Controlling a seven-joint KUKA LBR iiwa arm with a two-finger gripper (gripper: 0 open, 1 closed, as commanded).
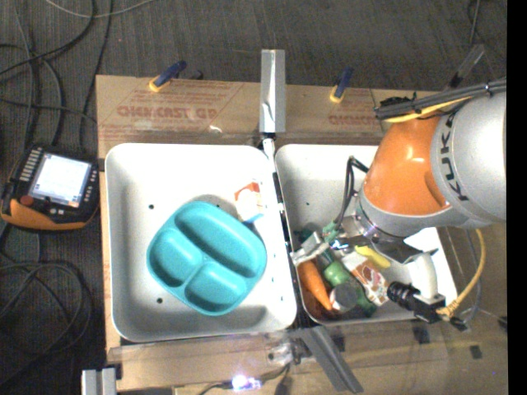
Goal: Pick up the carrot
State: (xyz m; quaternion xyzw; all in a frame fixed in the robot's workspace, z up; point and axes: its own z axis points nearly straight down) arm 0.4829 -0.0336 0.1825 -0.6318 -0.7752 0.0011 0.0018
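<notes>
Since the arm [428, 171] hangs over the right bin [317, 167], its hand looks poised above the clutter | carrot [313, 283] lies at that bin's near-left corner, beside a green item [336, 272] (unheld) | hand's state: cannot tell, wrist hides it

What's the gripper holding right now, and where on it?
Cannot be told. The arm's wrist hides the gripper over the right bin. The carrot lies on the bin floor among other items, apparently not lifted.
</notes>
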